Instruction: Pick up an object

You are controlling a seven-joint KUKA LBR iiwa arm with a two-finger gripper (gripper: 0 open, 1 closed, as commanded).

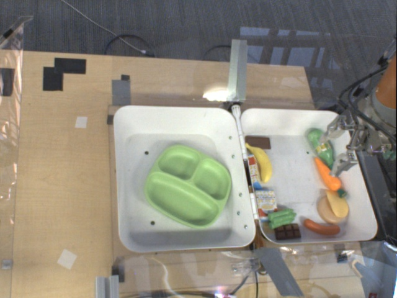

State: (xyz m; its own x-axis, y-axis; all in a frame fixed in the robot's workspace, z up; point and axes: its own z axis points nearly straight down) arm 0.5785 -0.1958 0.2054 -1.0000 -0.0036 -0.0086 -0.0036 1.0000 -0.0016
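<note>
Dark carpet behind, light wood desk (62, 185) w/ the two white bins side by side. Left bin (133, 126) had just a green divided plate (188, 184) in it. Right bin (288, 123) had all the toy food: banana (263, 162) near the divider, a small carton (265, 198) below it, a green block (281, 217), a chocolate bar (287, 231), a sausage (321, 227), a tan half-round thing (333, 208), a carrot (327, 174) and a green leafy thing (317, 139) up top.

My claw (346, 143) was hanging over the right side of that bin, fingers apart afaict, nothing between them. Lower fingertip was right by the carrot's fat end, the other near the leafy thing. So imo the pick was in the approach stage, no grasp yet.

How I'd have done it well: commit to the carrot, since it was closest. It lay slanted, so rotate the wrist to put the fingers across its narrow width, not along it. Center over the thick orange part, not the tapered end, bc that'd squirt out. Leafy piece was touching or nearly touching the carrot's top, couldn't tell which, so I'd aim a bit lower to avoid snagging both. Go straight down, close slow, then lift and check sth is actually clamped before calling it done.
</note>
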